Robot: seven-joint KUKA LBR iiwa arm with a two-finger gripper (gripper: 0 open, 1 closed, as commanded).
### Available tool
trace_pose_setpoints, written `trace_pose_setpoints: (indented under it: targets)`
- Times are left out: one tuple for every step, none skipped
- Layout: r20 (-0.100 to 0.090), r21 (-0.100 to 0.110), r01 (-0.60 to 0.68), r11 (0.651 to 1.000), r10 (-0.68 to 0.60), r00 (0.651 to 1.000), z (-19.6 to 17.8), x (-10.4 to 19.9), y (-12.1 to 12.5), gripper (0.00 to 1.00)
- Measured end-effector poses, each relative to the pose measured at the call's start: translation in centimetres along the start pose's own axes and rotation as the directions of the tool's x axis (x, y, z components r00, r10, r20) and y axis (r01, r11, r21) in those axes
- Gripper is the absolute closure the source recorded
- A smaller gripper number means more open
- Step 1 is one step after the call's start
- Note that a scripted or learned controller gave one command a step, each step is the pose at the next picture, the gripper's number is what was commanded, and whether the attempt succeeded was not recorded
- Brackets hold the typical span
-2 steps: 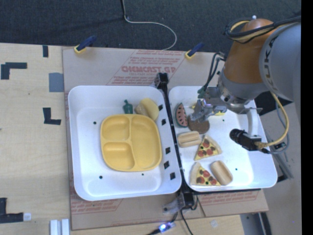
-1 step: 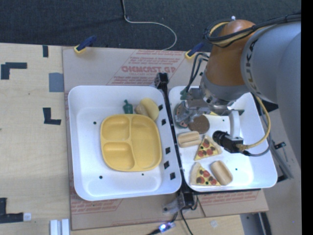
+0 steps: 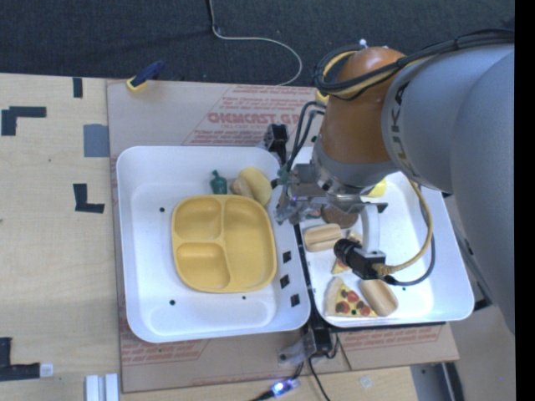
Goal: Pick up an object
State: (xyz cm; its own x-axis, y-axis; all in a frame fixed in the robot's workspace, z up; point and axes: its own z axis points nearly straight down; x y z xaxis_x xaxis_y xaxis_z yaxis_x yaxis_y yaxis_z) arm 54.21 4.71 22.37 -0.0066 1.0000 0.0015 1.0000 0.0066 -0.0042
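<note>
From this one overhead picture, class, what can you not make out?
- Robot's jaws: hidden under the grey and orange arm, camera view.
- Right white plastic bin: its far part covered by the arm.
- Small dark green item beside the yellow divided plate: too small to identify.

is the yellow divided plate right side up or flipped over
Right side up: the yellow divided plastic plate lies flat in the left white bin, its three compartments facing upward.

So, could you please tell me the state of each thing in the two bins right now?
Yellow tray: flat in the left bin, right way up, compartments bare.
Banana: lying at the tray's far edge.
Bread roll: lying in the right bin.
Pizza slice: lying flat, topping up.
Claw: low over the divider.
</note>
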Motion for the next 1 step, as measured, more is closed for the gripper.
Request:
trace_pose_setpoints:
  targets:
    - [0.001,-0.001,-0.001,1.000,0.001,1.000,0.76,3.67,0.91,1.00]
